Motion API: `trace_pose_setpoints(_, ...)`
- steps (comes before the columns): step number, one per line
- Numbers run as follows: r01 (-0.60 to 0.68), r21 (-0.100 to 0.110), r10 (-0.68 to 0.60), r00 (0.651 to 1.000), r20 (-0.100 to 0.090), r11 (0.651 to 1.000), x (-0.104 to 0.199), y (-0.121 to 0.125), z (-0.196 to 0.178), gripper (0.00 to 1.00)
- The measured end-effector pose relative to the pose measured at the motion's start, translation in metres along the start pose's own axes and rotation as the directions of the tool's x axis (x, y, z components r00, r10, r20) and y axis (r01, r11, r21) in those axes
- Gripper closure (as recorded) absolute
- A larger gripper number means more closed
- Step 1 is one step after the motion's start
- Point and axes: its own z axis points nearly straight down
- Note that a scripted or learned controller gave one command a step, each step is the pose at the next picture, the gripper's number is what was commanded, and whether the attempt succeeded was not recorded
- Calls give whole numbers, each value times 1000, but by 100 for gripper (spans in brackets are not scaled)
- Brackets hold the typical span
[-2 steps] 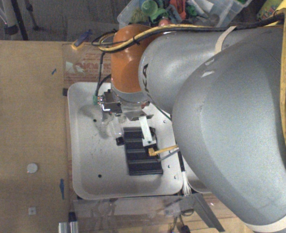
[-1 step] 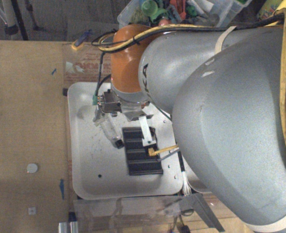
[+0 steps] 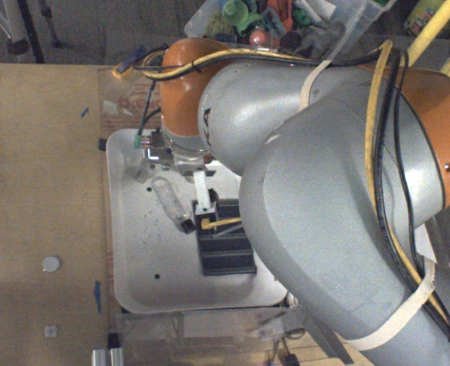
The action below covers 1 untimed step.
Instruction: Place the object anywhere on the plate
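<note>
Grey and bulky, the arm [image 3: 324,204] reaches in from the right, nearest the camera, its orange band [image 3: 181,82] above the wrist. Below it the claw [image 3: 178,208] hangs low over the white bin [image 3: 126,227]; whether it is released or clenched cannot be told. A small dark speck [image 3: 157,276] lies on the bin floor, and the task's object cannot be picked out with certainty. A grey disc [image 3: 50,264] sits on the tan worktop [image 3: 34,166]. Farthest off stands a clear tub [image 3: 286,10] of coloured toys
</note>
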Motion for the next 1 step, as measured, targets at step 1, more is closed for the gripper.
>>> trace_pose_setpoints(1, -207, 1, 207, 978, 0, 978, 0, 17, 1, 0)
